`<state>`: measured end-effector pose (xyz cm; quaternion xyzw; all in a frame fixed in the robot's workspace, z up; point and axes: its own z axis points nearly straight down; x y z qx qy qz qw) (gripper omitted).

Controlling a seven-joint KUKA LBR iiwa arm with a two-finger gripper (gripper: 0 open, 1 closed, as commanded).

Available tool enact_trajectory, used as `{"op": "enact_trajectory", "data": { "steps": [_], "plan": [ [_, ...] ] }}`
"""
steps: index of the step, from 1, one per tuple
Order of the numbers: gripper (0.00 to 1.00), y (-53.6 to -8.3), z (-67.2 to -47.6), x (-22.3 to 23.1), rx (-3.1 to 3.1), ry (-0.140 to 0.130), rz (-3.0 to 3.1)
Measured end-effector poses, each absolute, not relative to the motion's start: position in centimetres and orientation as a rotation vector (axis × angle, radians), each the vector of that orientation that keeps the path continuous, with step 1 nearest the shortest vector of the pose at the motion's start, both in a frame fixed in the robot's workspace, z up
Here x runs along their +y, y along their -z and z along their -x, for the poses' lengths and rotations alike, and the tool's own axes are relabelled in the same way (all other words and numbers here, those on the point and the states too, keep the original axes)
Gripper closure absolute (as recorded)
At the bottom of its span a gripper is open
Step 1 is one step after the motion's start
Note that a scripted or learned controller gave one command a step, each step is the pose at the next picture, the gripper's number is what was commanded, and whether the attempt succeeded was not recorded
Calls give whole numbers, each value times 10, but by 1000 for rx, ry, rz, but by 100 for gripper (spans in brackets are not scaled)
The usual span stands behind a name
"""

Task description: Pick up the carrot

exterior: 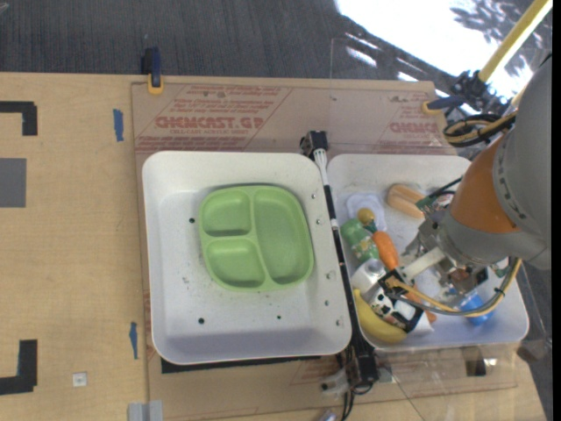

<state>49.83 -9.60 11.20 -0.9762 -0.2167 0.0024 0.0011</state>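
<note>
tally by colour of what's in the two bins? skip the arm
Green: 2 (divided plate, green item)
Orange: 1 (carrot)
Yellow: 1 (banana)
Tan: 1 (bread roll)
Blue: 1 (blue item, partly hidden)
Total: 6 that can be told apart; the arm covers more.

I am seeing the carrot (pixel 386 249) lying in the right-hand bin (pixel 517 323), close to that bin's left wall. It is showing as a short orange piece, lying flat with its long axis running from upper left to lower right. Its upper end is sitting just beside a green item (pixel 358 233), while its lower end is disappearing against the arm's hardware, so I cannot tell where it is finishing.
</note>
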Motion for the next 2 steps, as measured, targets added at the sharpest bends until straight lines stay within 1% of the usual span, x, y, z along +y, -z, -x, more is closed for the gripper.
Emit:
{"op": "enact_trajectory", "data": {
  "steps": [1,2],
  "plan": [
    [0,-87,-542,-105,-330,-22,3119],
    [0,-90,-486,-103,-545,26,3100]
  ]
}}
